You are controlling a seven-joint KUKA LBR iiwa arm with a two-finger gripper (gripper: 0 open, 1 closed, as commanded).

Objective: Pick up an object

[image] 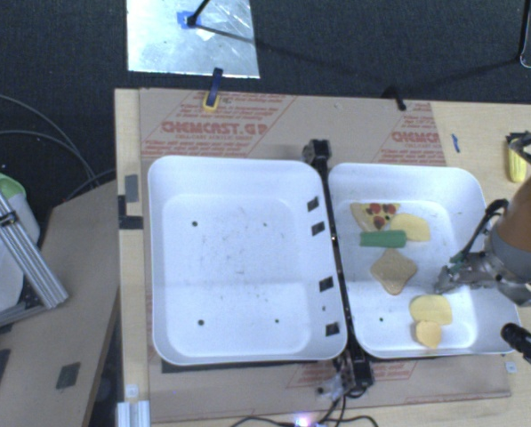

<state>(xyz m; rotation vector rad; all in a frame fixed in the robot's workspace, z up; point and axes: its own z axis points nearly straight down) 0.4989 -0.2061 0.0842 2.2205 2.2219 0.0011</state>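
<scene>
Camera view, looking down at a slant: gripper (450,278) low inside the right bin (465,189), near its right wall, at the end of the grey arm (523,238) coming in from the right; too dark and small to tell whether open or shut; nothing visibly held. Candidates for picking all in that same bin: tan slice (394,271) just left of the gripper, apart from it; two yellow pieces (431,309) below and a little left, close together near the front wall; green bar (382,238) farther left, touching or overlapping a yellow wedge (414,229); topped yellow piece (377,212) with red and brown dots just above the bar. Left bin (172,181) alongside, scuffed floor with a few small dark holes. Likely trouble from here, as a judgement: flat, thin pieces lying flush on the floor, so probably hard to get under and apt to slip out; a descent into the bare gap between slice and yellow pieces, closing on air; a sideways nudge pushing a piece against the wall; in the crowded cluster round the bar, two things caught at once or neither. Legible writing: red lettering (213,128) reading "CHEMCAST GP" on the brown board (274,114) under the bins; same print again at the right, slanted, partly covered.
</scene>
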